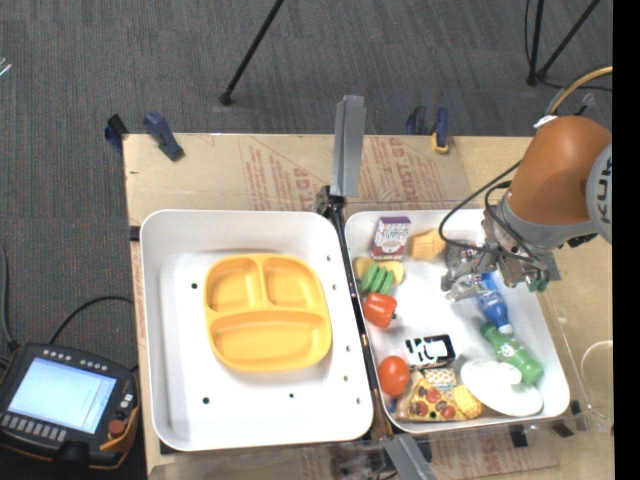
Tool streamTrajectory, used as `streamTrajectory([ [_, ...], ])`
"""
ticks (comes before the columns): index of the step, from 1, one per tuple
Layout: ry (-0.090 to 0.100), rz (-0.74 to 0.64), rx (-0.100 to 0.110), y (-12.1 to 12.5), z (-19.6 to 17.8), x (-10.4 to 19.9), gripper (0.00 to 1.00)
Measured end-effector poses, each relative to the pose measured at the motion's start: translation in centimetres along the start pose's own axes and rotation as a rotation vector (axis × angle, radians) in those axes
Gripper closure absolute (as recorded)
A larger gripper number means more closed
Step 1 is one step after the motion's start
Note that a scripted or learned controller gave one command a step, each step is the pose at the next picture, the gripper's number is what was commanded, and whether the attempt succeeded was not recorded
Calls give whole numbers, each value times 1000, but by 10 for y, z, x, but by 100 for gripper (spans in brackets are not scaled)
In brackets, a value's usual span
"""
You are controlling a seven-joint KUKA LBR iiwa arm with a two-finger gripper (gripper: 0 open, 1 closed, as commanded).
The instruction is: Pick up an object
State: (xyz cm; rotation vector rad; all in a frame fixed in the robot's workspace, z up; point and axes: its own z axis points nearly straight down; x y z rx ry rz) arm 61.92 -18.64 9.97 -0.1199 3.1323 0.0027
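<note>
My gripper (478, 276) hangs low over the right part of the right bin (556, 366), below the orange wrist band. A small blue bottle (494, 308) lies right under and just in front of it, its top end hidden by the gripper. I cannot tell whether they touch. A green bottle (516, 357) lies beside a white plate (500, 387) near the bin's front right. A red pepper (380, 310), a red tomato (393, 375), a pizza slice (437, 396) and a black card (430, 348) lie further left.
A purple-and-white box (392, 236), an orange wedge (428, 245) and yellow and green pieces (378, 274) sit at the right bin's back left. The left bin (170, 368) holds a yellow divided tray (268, 310). A teach pendant (65, 400) lies at the lower left.
</note>
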Motion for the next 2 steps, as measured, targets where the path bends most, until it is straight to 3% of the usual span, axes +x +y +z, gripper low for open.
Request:
streamTrajectory([
  [1,1,-1,0,0,1,0,0],
  [2,10,-13,0,13,13,-22,0],
])
